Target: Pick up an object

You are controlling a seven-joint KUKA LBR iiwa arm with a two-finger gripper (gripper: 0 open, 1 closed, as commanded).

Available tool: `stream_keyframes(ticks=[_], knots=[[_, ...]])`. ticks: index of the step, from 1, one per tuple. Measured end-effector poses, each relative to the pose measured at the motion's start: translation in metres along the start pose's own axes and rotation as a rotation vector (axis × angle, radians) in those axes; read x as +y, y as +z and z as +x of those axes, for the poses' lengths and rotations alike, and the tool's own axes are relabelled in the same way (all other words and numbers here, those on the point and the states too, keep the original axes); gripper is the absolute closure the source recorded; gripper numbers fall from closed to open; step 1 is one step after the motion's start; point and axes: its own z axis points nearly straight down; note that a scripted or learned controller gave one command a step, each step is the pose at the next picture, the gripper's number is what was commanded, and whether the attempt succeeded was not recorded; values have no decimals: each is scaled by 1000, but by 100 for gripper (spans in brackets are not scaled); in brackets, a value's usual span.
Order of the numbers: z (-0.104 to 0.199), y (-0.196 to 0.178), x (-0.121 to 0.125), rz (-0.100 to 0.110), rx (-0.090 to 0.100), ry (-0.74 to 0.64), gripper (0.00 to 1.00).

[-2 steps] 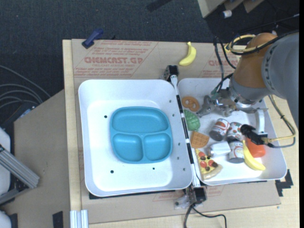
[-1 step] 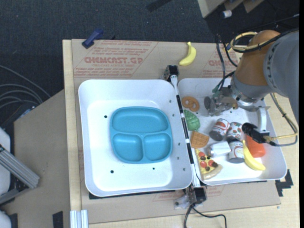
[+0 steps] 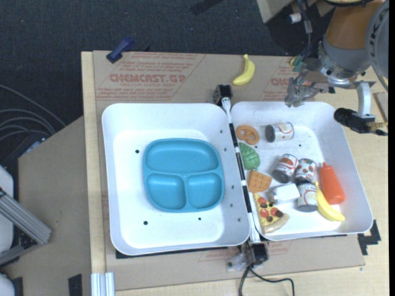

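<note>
I hang above the far edge of the right bin (image 3: 352,165), my gripper (image 3: 298,97) just over its back rim, with my orange-banded wrist rising behind toward the upper right. From this slant my fingertips are small and dark against the cardboard, and I cannot tell how my jaws stand; nothing shows between them.

Below me the right bin holds a clutter of toy food. Nearest my fingers, a small can lying on its side (image 3: 279,131) rests beside a pretzel (image 3: 247,134). A green leafy piece (image 3: 249,156) lies against the bin's left wall, with a waffle (image 3: 260,181) just in front of it and a pizza slice (image 3: 270,213) in the near left corner. Toward the middle, three more cans (image 3: 297,176) cluster close together, touching or nearly so, with a white block (image 3: 284,193) beside them. An orange bottle (image 3: 332,184) lies along the right side, and a yellow banana (image 3: 329,208) curves beneath it near the front wall.

The left bin (image 3: 120,165) carries a blue divided plate (image 3: 183,174) at its centre.

Outside the bins, a second banana (image 3: 244,73) lies on the cardboard sheet (image 3: 173,73) behind them, well to my left, and a blue clip (image 3: 120,50) sits at the sheet's far left corner.
</note>
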Motion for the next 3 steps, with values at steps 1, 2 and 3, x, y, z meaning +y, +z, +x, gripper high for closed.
stream_keyframes(ticks=[1,2,3], knots=[[0,1,0,1,0,1,0],[-9,124,-1,4,1,2,0],[-9,113,0,1,0,0,100]])
